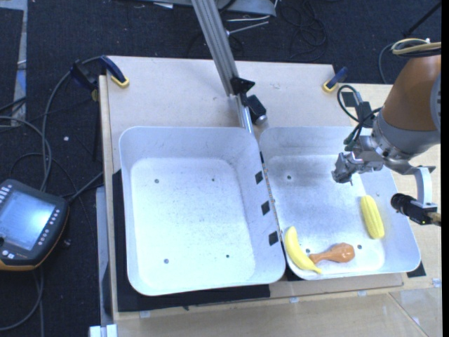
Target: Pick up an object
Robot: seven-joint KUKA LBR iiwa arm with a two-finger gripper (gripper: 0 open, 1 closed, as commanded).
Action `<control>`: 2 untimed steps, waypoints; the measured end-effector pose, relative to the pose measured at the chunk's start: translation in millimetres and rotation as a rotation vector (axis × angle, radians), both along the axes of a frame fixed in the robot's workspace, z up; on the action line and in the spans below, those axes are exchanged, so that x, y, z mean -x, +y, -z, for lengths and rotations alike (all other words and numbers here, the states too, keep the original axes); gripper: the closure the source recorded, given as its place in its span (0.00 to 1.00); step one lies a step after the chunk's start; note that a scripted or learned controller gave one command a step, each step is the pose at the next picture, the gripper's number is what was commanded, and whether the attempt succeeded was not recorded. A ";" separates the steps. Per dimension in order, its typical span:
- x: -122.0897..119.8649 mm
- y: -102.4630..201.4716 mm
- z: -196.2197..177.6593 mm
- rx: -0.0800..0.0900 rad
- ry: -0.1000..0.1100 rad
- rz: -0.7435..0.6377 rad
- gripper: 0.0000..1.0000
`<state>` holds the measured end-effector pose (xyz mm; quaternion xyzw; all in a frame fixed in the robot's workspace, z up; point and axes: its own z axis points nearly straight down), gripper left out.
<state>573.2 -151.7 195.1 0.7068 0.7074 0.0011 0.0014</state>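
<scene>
Hovering over the right bin (pixel 400 188), our gripper (pixel 343 172) carried nothing we could see.
We judged it poised for a descent; corn cob (pixel 372 216), banana (pixel 297 251) and drumstick (pixel 335 254) lay nearer.

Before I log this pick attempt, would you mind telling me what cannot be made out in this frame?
- End effector, camera view: small, dark and blurred over the right bin; its opening is unreadable.
- Arm: cut off by the right edge of the frame.
- Banana: lies against the bin's left wall; contact with the drumstick-shaped toy is unclear.
- Corn cob: surface detail too small.
</scene>
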 end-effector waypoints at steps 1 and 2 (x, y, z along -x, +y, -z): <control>2.3 1.4 -42.6 0.000 0.000 0.000 1.00; -6.3 51.6 -32.0 -0.001 0.004 -0.003 1.00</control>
